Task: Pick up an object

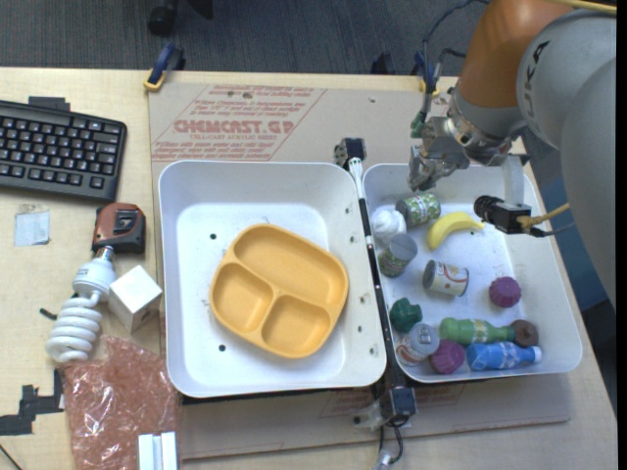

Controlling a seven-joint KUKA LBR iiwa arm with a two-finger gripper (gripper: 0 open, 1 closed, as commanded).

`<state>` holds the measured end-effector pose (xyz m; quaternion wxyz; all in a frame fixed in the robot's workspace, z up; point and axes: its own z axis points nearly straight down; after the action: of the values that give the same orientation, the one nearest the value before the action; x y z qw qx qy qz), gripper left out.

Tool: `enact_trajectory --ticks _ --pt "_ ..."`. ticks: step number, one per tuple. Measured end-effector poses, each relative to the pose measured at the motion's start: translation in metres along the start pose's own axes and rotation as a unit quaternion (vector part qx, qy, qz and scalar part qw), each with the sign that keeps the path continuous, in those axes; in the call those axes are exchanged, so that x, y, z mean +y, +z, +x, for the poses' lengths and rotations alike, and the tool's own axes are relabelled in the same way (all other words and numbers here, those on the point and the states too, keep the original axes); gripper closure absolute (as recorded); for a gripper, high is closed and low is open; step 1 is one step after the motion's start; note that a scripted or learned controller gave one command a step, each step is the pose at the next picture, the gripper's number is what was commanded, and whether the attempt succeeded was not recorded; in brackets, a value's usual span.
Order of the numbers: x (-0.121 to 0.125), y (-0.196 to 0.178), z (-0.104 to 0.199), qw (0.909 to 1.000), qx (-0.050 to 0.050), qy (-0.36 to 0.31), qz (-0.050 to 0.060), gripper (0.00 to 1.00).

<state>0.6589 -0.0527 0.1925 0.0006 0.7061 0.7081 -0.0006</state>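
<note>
Grey gripper (428, 172) at right bin's (549, 292) far edge, green can (422, 209) just below; finger state unclear.

I cannot tell how the gripper (423, 177) stands; the arm (549, 57) and keyboard (59, 150) are cut by the edges.

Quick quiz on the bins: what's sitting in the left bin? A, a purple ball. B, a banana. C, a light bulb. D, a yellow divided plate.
D: the yellow divided plate lies in the left bin, while the banana and purple ball are in the right bin and the bulb lies on the bench.
</note>
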Motion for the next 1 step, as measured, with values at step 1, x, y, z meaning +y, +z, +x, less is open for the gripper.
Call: enact_trajectory --ticks 1 --pt "-0.0132 -0.0004 -0.0089 1.0 0.0 0.002 0.0 1.0"
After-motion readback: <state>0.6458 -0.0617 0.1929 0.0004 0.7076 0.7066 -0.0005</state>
